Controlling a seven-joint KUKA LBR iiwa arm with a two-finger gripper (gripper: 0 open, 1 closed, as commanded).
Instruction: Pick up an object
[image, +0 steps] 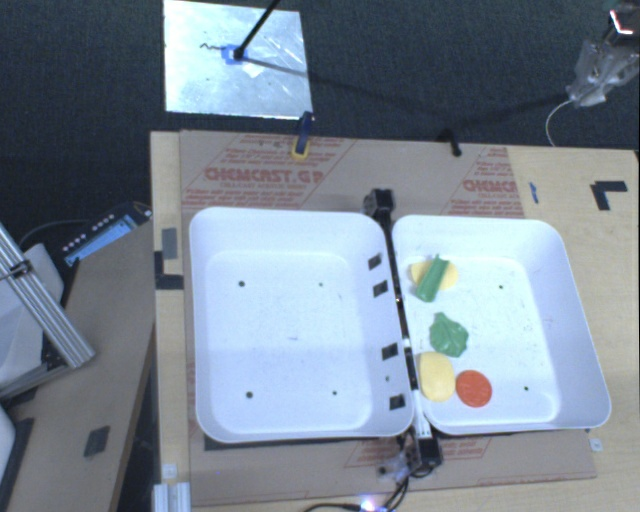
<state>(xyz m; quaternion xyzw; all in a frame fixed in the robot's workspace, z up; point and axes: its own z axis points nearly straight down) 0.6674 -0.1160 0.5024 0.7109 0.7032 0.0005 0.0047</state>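
The right bin (560, 300) holds several small objects along its left side. A green stick (430, 280) lies across a yellow piece (446, 273) near the top. Below them sits a green leafy lump (448, 334). A pale yellow lump (436, 376) and a flat orange-red disc (474, 389) lie side by side near the bin's front left corner. My gripper (598, 72) shows as a pale grey shape at the far top right, well beyond the bench and far from every object, with nothing visibly in it.
The left bin (290, 320) adjoins the right one along a black-clipped seam (395, 320). Both rest on a cardboard sheet (400, 170). A shiny metal plate (235, 60) lies beyond the bench, and an aluminium frame (40, 310) stands at the left.
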